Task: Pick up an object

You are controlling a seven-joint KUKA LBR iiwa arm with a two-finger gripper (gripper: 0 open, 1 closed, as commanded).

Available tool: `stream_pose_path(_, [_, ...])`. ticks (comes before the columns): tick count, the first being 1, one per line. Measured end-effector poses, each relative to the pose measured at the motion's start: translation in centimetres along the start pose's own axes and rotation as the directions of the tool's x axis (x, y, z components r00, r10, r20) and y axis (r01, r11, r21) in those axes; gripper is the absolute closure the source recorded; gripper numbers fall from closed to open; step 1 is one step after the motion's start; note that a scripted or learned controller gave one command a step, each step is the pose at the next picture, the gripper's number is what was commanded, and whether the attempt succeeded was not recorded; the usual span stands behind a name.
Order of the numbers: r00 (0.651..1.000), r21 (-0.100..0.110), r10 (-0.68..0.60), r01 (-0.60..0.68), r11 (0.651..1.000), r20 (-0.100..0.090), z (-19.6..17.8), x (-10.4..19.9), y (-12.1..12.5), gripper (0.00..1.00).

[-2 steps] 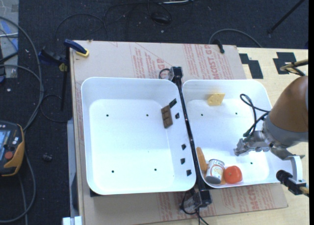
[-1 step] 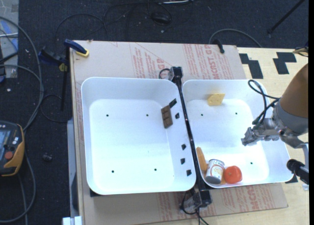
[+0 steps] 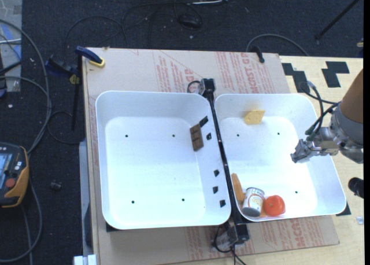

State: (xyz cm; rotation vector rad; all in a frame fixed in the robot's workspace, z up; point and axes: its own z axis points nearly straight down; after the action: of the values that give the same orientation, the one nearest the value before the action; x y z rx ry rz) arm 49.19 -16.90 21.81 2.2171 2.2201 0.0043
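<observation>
on the brown cardboard-like tabletop (image 3: 150, 67), the left bin (image 3: 115, 159) was smooth white plastic and held a small flat brown bar (image 3: 196, 137) near its right wall. the right bin (image 3: 312, 200) held a pale yellow wedge (image 3: 254, 117) at the back, and in its front left corner a thin orange stick (image 3: 237, 186), a round can (image 3: 252, 200) and a glossy red ball (image 3: 274, 205). the grey arm reached in low from the right, its pincer (image 3: 302, 153) above that bin's right side, grasping nothing.
</observation>
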Motion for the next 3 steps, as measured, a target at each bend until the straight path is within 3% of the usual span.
stream_pose_path(1, [1.0, 0.0, 0.001, -0.001, 1.0, 0.0, -5.2, 0.0, 0.1, 1.0])
stream_pose_path(3, [1.0, 0.006, -0.003, 0.003, 1.0, -0.002, -3.2, 9.0, 4.1, 1.0])
